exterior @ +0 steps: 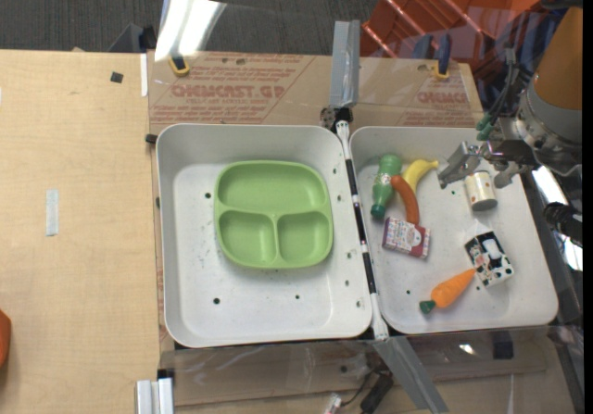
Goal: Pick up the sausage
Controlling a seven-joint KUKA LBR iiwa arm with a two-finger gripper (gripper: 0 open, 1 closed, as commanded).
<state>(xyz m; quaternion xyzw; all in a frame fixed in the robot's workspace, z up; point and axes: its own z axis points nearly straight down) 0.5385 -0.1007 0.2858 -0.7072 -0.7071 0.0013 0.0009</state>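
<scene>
Sausage [406, 200] lies in the right bin [519, 315], toward its upper left — a reddish-orange link running at a slant, its upper end tucked between the green bottle [383, 186] and the banana [419, 171], its lower end touching or just over the small pink carton [406, 237]. The claw [477, 162] hangs above the upper right part of the same bin, right by a small white cylinder [480, 191], and nothing shows between its fingers; whether those are apart or together I cannot tell from this slant.

For the step in hand — getting over the sausage and closing on it — I judge the claw should travel left across the bin and come down on the link's middle, where it is barest, with the fingers set across its narrow width and not along it. A grip too high risks catching the bottle or the banana; too low, and the carton comes up with it or gets shoved.

Elsewhere in the right bin a carrot [451, 290] lies near the lower edge and a black-and-white box [489, 259] just beside it, both well apart from the sausage and out of the path. The left bin [181, 218] holds a green divided plate [274, 214], and bare wooden worktop [74, 218] stretches to the left.
</scene>
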